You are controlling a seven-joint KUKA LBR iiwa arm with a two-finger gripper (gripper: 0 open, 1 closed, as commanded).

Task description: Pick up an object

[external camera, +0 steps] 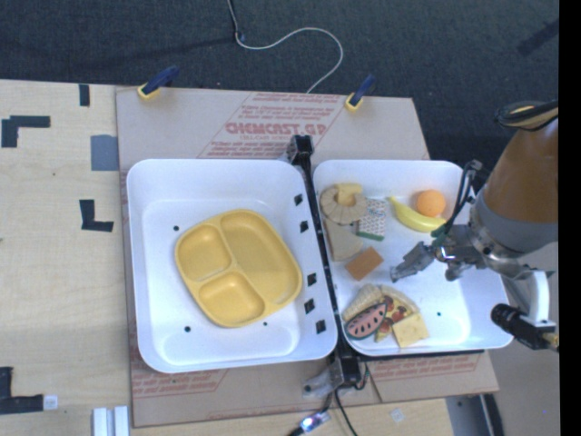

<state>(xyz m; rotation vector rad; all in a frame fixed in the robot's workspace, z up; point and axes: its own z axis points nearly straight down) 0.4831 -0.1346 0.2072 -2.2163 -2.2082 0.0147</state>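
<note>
Dark carpet lies beyond the far edge of the bench (54,243), whose pale wood top carries a cardboard sheet (272,125) held by two clamps at its far corners. On the cardboard, two shallow white plastic bins sit side by side, touching along a black centre seam. Left bin (150,271) has smooth, bare floor all round its one item: a yellow moulded tray (238,266) with three rounded compartments, lying flat near the middle. Right bin (454,330) is crowded along its seam side and far edge, with open floor toward its near right corner. In it lie a beige cylinder (343,203) at the far edge, a toy banana (410,216) touching an orange ball (430,203), a brown flat block (364,263) mid-bin, and a flat pizza-like piece (377,316) with a yellow cheese wedge (410,331) near the near edge. Grey arm (522,198) enters from the right edge; its claw (413,263) hangs over the right bin's middle, just beside the brown block, fingers apart, clamped on nothing.
</note>
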